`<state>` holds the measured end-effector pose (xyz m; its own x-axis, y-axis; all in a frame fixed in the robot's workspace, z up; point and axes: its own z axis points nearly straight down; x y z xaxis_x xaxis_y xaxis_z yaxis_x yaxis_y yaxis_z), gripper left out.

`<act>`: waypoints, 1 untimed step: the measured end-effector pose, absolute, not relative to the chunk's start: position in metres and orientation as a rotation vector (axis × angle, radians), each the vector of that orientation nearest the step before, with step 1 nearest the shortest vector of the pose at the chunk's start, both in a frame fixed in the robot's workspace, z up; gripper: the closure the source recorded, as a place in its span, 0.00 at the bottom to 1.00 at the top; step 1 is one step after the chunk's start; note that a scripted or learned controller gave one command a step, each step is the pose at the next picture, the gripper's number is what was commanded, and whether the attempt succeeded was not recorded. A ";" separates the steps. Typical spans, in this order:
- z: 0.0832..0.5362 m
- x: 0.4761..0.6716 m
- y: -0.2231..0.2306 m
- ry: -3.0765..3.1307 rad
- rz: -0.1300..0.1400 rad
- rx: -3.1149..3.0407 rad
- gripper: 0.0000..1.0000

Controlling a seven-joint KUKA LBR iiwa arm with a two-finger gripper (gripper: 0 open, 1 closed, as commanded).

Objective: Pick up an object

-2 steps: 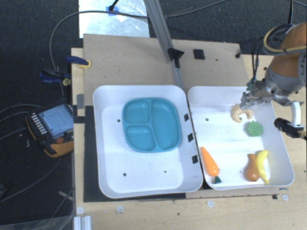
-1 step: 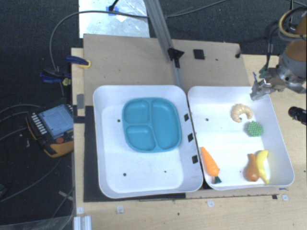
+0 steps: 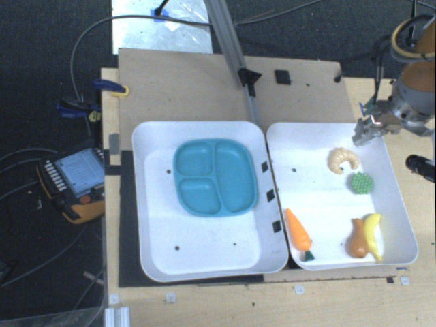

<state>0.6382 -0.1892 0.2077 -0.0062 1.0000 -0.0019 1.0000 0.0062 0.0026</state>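
Observation:
The right bin (image 3: 320, 142) holds a tan croissant (image 3: 343, 159), a green bumpy ball (image 3: 362, 182), an orange carrot (image 3: 298, 230), a yellow banana (image 3: 372, 233) and a brown drumstick-shaped piece (image 3: 357, 240). My gripper (image 3: 366, 130) hangs over the right bin's far right corner, just up and right of the croissant, with nothing seen between its fingers. The arm's grey wrist and orange band rise behind it at the right edge.
The left bin (image 3: 157, 251) carries a blue divided plate (image 3: 215, 176). A slanted metal pole (image 3: 228, 29) ends in a black clamp at the bench's far side. Cables, clamps and a handheld pendant (image 3: 73, 182) lie off the bench to the left.

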 end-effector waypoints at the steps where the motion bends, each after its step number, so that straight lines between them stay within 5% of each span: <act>1: 0.208 0.624 -0.149 2.230 0.001 2.212 1.00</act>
